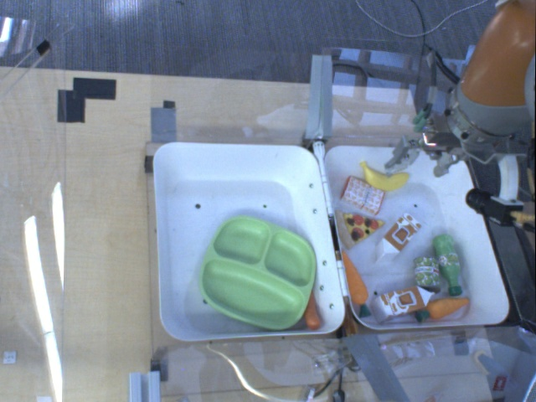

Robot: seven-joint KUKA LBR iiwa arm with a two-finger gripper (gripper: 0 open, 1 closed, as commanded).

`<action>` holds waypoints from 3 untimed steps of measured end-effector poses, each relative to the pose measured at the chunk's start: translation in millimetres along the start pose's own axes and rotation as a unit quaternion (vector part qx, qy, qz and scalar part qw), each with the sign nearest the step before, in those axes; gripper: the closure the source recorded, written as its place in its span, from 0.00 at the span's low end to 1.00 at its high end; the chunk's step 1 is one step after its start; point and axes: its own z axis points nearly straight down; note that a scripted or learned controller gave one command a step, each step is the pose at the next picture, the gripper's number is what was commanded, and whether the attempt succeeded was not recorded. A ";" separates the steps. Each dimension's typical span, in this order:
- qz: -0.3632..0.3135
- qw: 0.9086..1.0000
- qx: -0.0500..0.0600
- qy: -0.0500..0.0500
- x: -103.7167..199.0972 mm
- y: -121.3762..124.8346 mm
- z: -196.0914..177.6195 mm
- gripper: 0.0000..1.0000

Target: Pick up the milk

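In the camera view, two shallow white plastic bins are seen side by side on a pale wooden bench (92, 249). The left bin (176, 224) holds a light green divided plastic plate (258, 271), with a small orange carrot-shaped toy (311, 315) lying just beside the plate's near edge. The right bin (481, 249) holds a scatter of toy foods: a yellow banana (382, 177), a square red-and-white waffle-like piece (363, 196), a triangular pizza slice (362, 226), a small brown-and-white carton (402, 234), a green bottle (448, 262), a round green-and-white can (427, 271), a long orange carrot (355, 280) along the left wall and another orange carrot (446, 308) near the front. The milk, judged to be the small white carton with a brown label (400, 303), lies on its side at the front of the right bin, touching the second carrot. The two-finger gripper (425, 151) is held over the far edge of the right bin, near the banana and well apart from the milk; its fingers are spread wide, with nothing between them. The carton is judged to be light and fairly stiff, with smooth faces that may slip; it would best be taken across its narrow flat sides, at mid-length, clear of the carrot.
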 end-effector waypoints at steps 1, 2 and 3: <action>-0.064 0.998 0.000 0.000 -17.4 -28.1 108.8 0.00; -0.180 0.984 -0.002 -0.001 -37.0 -36.6 43.9 0.00; -0.289 0.957 -0.012 -0.006 -57.5 -68.0 138.9 0.00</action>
